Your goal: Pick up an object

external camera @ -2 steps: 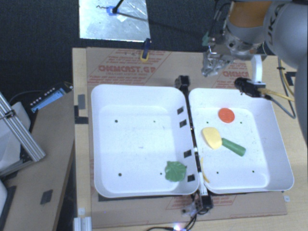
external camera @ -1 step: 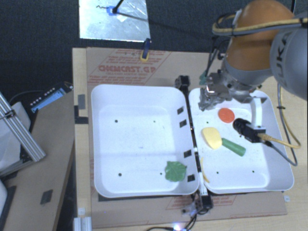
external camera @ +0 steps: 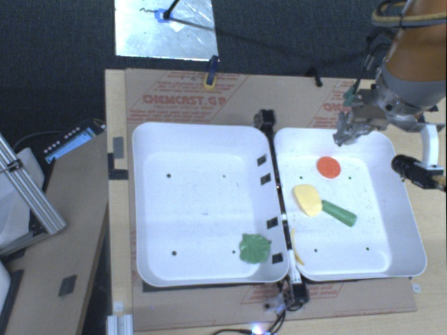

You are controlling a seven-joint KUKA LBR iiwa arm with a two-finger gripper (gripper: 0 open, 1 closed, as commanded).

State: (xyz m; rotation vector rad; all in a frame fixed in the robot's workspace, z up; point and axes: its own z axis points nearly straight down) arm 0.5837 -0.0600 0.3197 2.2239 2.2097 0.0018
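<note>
In the right bin (external camera: 398,250) lie an orange-red disc (external camera: 329,167), a pale yellow lump (external camera: 307,199) and a green cylinder (external camera: 339,213) that touches the lump's right side. A crumpled green piece (external camera: 254,248) rests near the front right corner of the left bin (external camera: 150,257). My gripper (external camera: 347,135) hangs over the right bin's far edge, above and just right of the orange-red disc, with nothing seen between its tips.
A black divider with clips (external camera: 274,187) runs between the two bins. A metal plate (external camera: 165,19) lies on the dark floor at the back. A black fixture (external camera: 413,169) juts in at the right bin's right edge. Aluminium framing (external camera: 24,194) stands at left.
</note>
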